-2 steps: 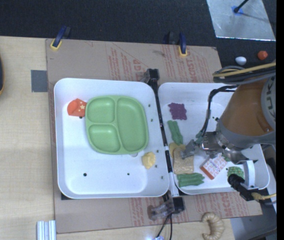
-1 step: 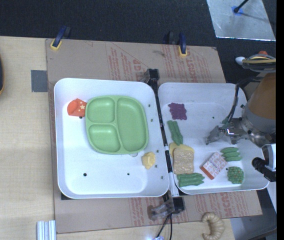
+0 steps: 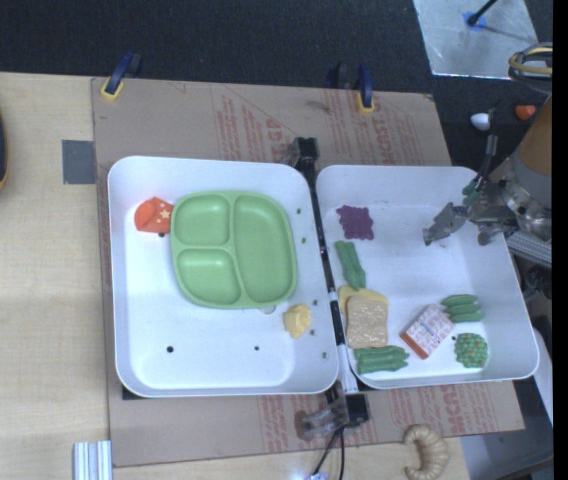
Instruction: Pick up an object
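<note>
A: Nearest the front rim of the right bin [image 3: 524,373]: green beans [image 3: 381,359], a toast slice [image 3: 367,320] just behind them, a red-and-white packet [image 3: 428,330], a broccoli floret [image 3: 471,349] and a pea pod [image 3: 461,307] toward the bin's right wall.

B: Further back?

A: A long green pepper [image 3: 350,263] along the bin's left wall, then a purple piece [image 3: 355,222] near its back left corner. Beyond that wall sit the left bin's green tray [image 3: 234,248], a yellow lump [image 3: 297,319] and a red piece [image 3: 153,215].

B: Gripper?

A: Gripper [image 3: 442,229] over the right bin's back right quarter, above bare floor. Fingers look spread a little, nothing between them. It is well apart from every item.

B: Step?

A: Judged as approach; no grasp made, target not yet obvious. Purple piece is the nearest candidate, to the gripper's left; it lies alone, so looks easiest.

B: Next move needs?

A: Shift over a chosen item, line fingers across its narrow side, descend, close. The crowded front cluster risks pinching two things.
</note>
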`<act>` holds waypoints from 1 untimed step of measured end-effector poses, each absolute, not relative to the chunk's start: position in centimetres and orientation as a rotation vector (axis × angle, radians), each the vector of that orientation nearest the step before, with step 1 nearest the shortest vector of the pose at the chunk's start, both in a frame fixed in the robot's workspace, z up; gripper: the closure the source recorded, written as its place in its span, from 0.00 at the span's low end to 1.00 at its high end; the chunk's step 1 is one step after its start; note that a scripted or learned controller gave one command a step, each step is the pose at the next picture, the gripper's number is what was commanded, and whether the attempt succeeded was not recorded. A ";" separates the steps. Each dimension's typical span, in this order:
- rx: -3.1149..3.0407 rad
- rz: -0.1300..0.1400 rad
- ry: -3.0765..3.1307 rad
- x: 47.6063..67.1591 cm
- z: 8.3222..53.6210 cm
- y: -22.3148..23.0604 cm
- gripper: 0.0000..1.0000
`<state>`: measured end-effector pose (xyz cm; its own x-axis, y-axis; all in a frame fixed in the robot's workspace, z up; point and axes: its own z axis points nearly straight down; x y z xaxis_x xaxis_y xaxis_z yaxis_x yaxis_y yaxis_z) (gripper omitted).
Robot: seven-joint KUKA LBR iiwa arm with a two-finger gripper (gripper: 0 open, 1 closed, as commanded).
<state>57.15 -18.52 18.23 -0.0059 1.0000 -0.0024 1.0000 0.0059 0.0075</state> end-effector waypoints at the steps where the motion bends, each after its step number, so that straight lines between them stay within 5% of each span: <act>1: 2.212 0.000 2.229 62.3 16.3 -17.2 0.00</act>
